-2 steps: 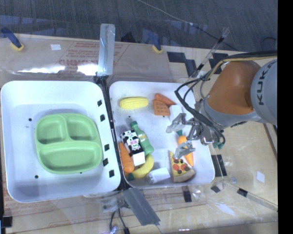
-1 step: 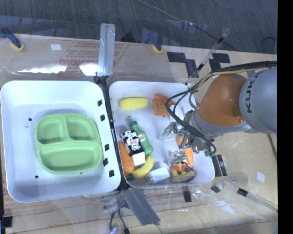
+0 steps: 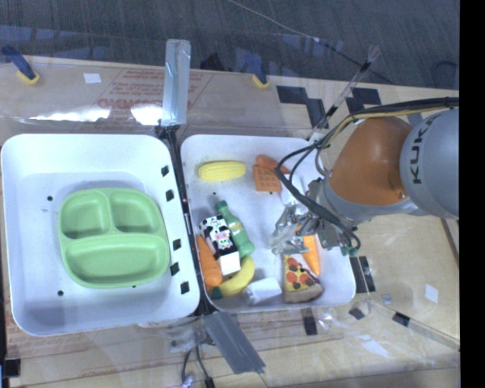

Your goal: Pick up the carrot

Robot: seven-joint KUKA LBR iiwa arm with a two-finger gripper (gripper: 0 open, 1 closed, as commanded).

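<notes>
We see the carrot point(image 3: 209, 262) lying in the same bin point(image 3: 339, 277) as the claw, but well apart from it, over by the wall where the two bins meet. Between the claw and the carrot are a small cow-print carton point(image 3: 223, 241) and a green bottle point(image 3: 235, 231), and a banana point(image 3: 239, 277) curls at the carrot's low end. We think the carrot is a toy, so it should be light and hard, and it will not break or squash. It looks smooth and round, so it could slip or roll out of a pinch. We would take it across its thick middle, not at the thin tip. That will be hard, since the wall is tight on one side and the carton on the other. The gripper point(image 3: 291, 229) hangs low over the bin, pointing down, just above a pizza slice point(image 3: 298, 279) and touching or almost touching an orange piece point(image 3: 311, 251) that we cannot name. We cannot tell if the claw is wide or narrow, and we see nothing held in it. The grey arm with its orange band point(image 3: 368, 164) leans in over the bin edge behind the claw, with black cables looping down to it
</notes>
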